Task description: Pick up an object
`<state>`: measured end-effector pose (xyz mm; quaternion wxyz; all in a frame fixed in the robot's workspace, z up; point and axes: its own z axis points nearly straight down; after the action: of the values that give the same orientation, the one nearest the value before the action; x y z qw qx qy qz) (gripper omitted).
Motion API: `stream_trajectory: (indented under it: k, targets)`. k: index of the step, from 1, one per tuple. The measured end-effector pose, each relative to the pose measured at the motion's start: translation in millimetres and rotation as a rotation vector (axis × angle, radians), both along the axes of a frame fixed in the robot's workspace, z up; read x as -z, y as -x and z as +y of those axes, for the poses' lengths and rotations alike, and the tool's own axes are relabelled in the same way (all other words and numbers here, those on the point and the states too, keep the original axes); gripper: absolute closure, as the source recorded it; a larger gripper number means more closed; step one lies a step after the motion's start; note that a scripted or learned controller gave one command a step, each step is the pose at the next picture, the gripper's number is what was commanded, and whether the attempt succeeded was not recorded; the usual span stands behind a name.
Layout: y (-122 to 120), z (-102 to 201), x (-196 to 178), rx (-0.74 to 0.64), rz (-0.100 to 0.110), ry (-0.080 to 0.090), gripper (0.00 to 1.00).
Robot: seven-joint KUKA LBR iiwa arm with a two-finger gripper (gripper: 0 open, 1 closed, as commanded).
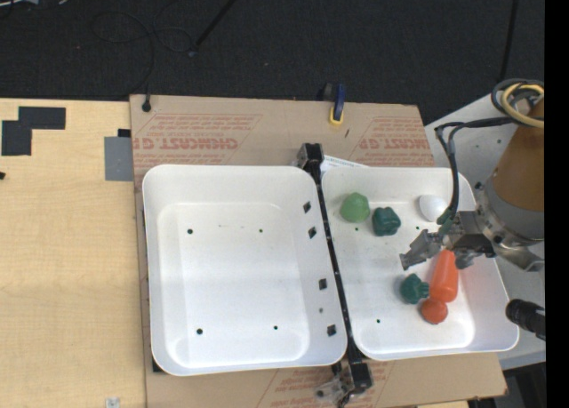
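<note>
A wooden counter carries a cardboard sheet, and on it two shallow white bins sit side by side, touching along a black clipped seam. The left bin is the larger of the two in view; the right bin holds every loose object.

One grey robot arm reaches in from the right, its orange band above the wrist. Its jaws hang over the right half of the right bin — whether they are apart or together cannot be told from this angle.

Six small objects lie in the right bin. One orange cylinder stands just below the jaws, its top close to or touching them; contact cannot be judged. One red-orange ball sits against its lower end. Two dark teal lumps: one just left of the cylinder, the other further up, beside one light green lump. One white ball lies near the upper right, above the jaws.
</note>
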<state>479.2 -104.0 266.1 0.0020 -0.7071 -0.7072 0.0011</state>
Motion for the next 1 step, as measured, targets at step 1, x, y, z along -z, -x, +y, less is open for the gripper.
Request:
stream_trajectory:
  k: [1]
  targets:
    - [-125.2, -27.6, 48.1, -0.004, -0.003, 0.003, 0.0]
